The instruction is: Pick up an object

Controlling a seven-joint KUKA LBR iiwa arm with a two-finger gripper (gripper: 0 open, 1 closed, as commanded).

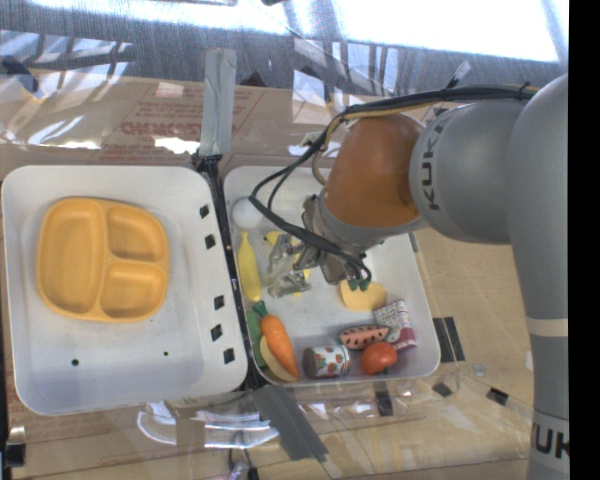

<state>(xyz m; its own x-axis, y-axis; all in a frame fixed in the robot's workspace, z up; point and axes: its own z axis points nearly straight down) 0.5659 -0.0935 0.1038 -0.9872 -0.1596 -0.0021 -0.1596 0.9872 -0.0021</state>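
Camera view puts my gripper [288,268] low in the right bin [420,298], its metal fingers beside the banana [248,268], which lies along the left wall. Whether the claw is spread or pinched I cannot tell; the wrist hides much of it, and I see nothing between the fingers. Risks as I judge them: the banana hugs the wall, so one finger may hit the rim or skid off the curved skin. The carrot [277,343], can [327,361] and tomato [378,358] crowd the near end. The left bin [40,368] holds a yellow tray [102,258].
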